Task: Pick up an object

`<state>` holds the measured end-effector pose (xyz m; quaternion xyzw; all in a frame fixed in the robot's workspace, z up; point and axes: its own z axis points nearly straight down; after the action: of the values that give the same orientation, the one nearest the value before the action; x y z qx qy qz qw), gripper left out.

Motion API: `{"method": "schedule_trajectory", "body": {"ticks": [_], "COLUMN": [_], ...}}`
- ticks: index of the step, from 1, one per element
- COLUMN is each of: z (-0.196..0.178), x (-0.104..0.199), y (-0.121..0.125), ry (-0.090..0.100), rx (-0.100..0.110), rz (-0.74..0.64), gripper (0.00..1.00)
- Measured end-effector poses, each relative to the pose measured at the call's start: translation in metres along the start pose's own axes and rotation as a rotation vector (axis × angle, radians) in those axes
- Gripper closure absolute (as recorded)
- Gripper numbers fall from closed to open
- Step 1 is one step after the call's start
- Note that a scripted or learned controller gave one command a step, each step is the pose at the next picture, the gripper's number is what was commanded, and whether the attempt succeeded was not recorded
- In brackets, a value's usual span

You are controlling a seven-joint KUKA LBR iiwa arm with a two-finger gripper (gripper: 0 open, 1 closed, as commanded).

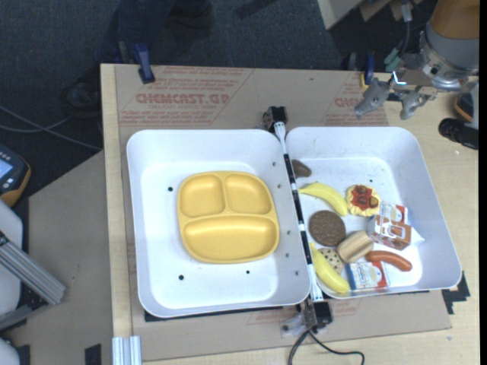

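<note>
The gripper [393, 97] hangs at the upper right of the frame, above the far rim of the right bin [426, 177], its fingers spread and holding nothing. Toy foods sit clustered in that bin's lower half: a banana [325, 196], a round brown patty [327, 227], a small pizza piece [363, 200], a bread roll [354, 245] and a sausage [390, 261]. All look light, rigid plastic and probably slick. The sausage lies at the cluster's edge, so closing across its narrow middle seems the surest hold. The left bin [152, 204] carries a yellow divided plate [227, 216].
</note>
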<state>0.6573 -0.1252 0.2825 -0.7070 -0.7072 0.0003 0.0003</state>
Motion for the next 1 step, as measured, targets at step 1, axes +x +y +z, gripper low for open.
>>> {"method": "schedule_trajectory", "body": {"ticks": [1], "z": [0.1167], "x": [0.028], "y": [-0.0123], "ry": [0.003], "rx": [0.01], "rz": [-0.002], "gripper": [0.0]}}
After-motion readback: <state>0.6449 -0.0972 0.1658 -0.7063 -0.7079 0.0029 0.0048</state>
